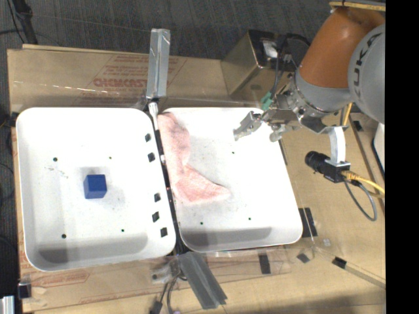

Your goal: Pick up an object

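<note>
fig. 1. the gripper is hanging over the far right part of the right bin, close to that bin's far rim, with its two fingers standing apart in a released pose and pointing toward the left of the camera view. the pale floor of the bin is showing in the gap between them. the grey arm, with its orange band sitting just above the wrist, is reaching in from the right of the view and is passing over the bench beside the bin. the nearest loose item, a pink cloth, is lying crumpled on the floor of the right bin, well apart from the gripper. it is running along the bin's left wall from the far corner toward the middle, where it is spreading out to the right in a wider flap. the second item, a blue cube, is sitting upright on the floor of the left bin, left of that bin's centre and away from every wall. small black tabs are lining the seam where the two bins are meeting. a grey metal strip is rising from the far end of that seam, and a sheet of brown cardboard is lying beneath both bins.
</note>
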You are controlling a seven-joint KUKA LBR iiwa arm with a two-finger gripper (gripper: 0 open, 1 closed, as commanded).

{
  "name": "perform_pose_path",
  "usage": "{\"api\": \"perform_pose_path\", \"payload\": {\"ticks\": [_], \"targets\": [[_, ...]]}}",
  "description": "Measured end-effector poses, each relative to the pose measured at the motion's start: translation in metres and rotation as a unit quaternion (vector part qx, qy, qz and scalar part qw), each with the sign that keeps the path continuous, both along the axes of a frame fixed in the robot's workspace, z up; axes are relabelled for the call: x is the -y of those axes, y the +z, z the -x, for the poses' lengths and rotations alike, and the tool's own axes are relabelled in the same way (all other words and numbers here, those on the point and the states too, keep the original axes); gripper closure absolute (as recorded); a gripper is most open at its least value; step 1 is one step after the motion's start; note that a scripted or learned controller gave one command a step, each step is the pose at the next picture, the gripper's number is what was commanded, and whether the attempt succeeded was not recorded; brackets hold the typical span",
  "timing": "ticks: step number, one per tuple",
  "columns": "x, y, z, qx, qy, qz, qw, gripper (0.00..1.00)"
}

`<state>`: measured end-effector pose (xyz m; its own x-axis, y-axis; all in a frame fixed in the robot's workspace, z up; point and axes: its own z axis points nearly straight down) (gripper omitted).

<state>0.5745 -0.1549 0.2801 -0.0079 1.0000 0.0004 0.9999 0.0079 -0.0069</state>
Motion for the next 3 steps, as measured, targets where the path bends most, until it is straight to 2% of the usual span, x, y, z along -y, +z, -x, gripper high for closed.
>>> {"api": "perform_pose_path", "payload": {"ticks": [1, 2, 3], "targets": [[-0.04, -0.179, 0.016, -0.002, -0.134, 0.0003, 0.991, 0.0], [-0.058, -0.189, 0.019, 0.0, -0.029, -0.0008, 0.9996, 0.0], [-0.064, -0.191, 0.056, 0.0, -0.029, -0.0004, 0.9996, 0.0]]}}
